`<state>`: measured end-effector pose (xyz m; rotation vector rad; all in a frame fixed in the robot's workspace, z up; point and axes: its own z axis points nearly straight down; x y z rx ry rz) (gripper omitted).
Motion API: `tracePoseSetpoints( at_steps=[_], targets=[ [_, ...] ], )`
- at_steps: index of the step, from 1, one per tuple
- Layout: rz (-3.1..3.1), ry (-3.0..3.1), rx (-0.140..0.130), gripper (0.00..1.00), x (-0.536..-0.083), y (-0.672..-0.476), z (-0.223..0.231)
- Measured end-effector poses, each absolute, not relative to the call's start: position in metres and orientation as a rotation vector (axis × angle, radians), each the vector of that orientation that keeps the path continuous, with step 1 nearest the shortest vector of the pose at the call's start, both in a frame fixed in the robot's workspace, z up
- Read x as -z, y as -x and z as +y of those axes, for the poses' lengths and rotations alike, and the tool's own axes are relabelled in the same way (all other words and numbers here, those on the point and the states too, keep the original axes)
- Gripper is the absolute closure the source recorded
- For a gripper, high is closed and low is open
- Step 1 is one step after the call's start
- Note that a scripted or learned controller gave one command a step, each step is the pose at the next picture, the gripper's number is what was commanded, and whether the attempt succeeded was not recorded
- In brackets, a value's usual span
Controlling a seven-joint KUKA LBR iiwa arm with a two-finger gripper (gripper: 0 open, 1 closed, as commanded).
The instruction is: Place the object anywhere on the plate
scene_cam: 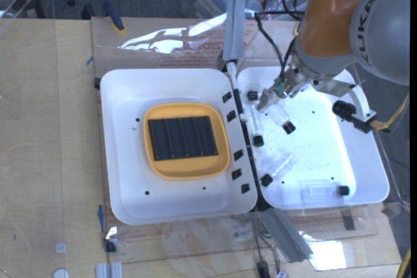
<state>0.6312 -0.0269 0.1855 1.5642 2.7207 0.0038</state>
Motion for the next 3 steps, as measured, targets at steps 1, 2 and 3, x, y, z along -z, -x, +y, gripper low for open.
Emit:
tracePoseSetpoints(
  at_steps=[1,2,3],
  targets=[
    [2.801,-1.415,-0.003,1.00,-0.185,-0.667,-0.005],
    [2.877,-1.264,-0.001,1.00,-0.185,-0.606,0.025],
    [2.938,-1.118,0.000,1.00,-0.184,-0.563,0.056]
  ],
)
